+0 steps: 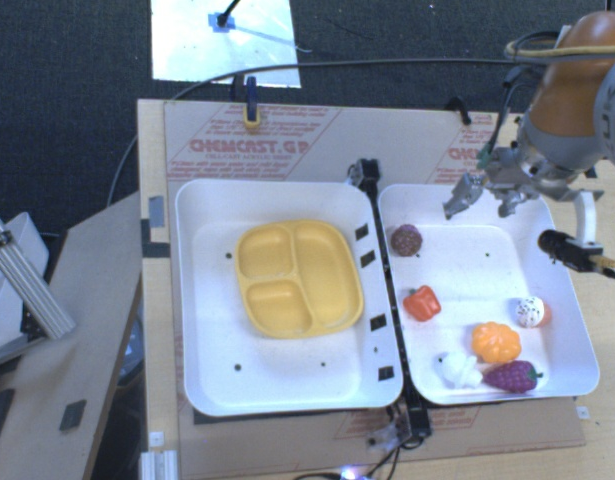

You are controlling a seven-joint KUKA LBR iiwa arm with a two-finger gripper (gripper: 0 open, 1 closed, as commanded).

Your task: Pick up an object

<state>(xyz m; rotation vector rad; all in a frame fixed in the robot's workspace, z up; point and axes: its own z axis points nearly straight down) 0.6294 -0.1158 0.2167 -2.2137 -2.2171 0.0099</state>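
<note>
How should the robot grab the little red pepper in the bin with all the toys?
Probably straight down from above, closing on the sides of the red pepper's body. It lies low on the floor of the right bin, with bare white floor around it, so fingers should fit on either side. The gripper hangs above the bin's far edge, nothing visibly between its fingers.

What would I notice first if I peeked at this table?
The big yellow divided plate lying in the left white bin jumps out first. Next, the little bright toy foods scattered in the right bin: a red pepper, an orange pumpkin and purple grapes. Above that bin's far edge hangs the robot's claw, with nothing between its fingers.
</note>
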